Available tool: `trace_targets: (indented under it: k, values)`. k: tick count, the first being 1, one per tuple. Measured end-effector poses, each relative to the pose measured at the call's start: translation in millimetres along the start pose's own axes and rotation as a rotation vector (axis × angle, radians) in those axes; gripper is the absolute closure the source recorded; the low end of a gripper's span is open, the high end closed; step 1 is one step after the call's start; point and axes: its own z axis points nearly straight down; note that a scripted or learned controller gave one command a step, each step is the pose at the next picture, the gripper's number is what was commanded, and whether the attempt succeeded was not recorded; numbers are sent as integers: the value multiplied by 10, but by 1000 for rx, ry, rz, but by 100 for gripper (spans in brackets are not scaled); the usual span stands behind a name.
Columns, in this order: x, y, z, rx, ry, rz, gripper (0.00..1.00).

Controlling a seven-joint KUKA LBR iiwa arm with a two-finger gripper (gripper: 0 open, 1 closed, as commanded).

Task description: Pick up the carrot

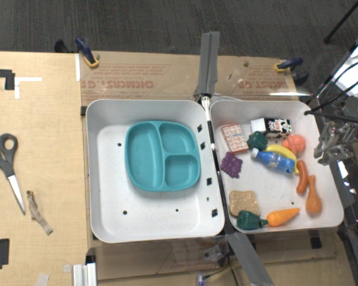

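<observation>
The carrot (281,216) is orange with a dark green top. It lies flat near the front edge of the right white bin (331,218), its tip pointing right and its green end beside a slice of toast (243,202). My gripper (332,146) hangs over the right rim of that bin, well behind and to the right of the carrot and apart from it. Cables and grey arm parts crowd around it.
The right bin also holds purple grapes (231,164), a blue bottle (274,161), a banana (281,151), a peach (294,143), a small milk carton (278,126), a sausage (301,176) and an orange gourd (312,198). A teal divided plate (163,155) lies in the left bin (101,177). Scissors (6,159) lie on the bench at the left.
</observation>
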Motion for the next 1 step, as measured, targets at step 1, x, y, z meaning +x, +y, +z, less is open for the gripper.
trace_targets:
  k: [1]
  values:
    - [-493,-128,164,0,-1,-95,100]
